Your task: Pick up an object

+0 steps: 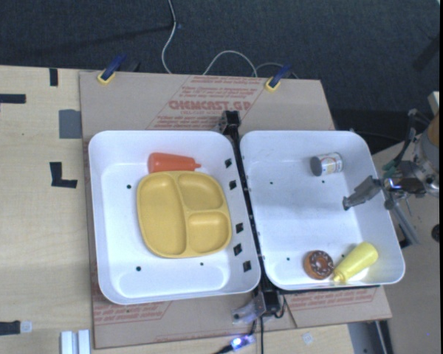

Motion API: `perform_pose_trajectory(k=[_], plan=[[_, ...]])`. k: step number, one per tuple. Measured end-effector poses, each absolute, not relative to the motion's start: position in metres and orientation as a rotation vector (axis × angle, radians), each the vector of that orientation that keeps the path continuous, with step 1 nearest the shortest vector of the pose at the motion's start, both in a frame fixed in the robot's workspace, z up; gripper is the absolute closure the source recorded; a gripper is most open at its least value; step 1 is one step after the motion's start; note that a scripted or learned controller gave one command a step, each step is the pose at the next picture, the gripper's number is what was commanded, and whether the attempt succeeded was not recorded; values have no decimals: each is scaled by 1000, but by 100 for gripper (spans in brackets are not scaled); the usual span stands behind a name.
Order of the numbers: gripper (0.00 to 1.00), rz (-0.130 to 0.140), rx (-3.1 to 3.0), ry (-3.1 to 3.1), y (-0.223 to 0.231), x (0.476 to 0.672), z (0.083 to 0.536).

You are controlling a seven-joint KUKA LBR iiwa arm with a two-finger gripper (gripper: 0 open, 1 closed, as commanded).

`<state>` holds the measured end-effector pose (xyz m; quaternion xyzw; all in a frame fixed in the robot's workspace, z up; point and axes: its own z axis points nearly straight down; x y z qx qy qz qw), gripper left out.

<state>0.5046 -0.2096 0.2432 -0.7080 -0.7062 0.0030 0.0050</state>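
Note:
The right bin (280, 220) holds a small silver can (325, 164) lying near its back, a chocolate donut (319, 264) at its front, and a yellow squeeze bottle (356, 261) lying right beside the donut. My gripper (369, 192) hangs over the right bin's right rim, between the can and the yellow bottle and apart from both. Nothing shows in its grasp. The left bin (111, 271) holds a yellow divided plate (183, 214) with an orange-red bottle (173, 162) lying just behind it.
Both bins sit on a cardboard sheet (207, 102) clamped at the back by two yellow-and-blue clips. A black divider strip (240, 198) runs between the bins. A white cable (229, 57) loops behind the cardboard. The arm's wrist hardware (421, 175) stands at the right.

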Motion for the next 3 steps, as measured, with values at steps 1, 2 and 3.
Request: perform_pose_trajectory(k=[1,2,3], plan=[[0,2,-2220,-2221,-209,507,248],[0,6,-2217,-2218,-215,514,194],[0,6,-2215,-2216,-209,510,131]])
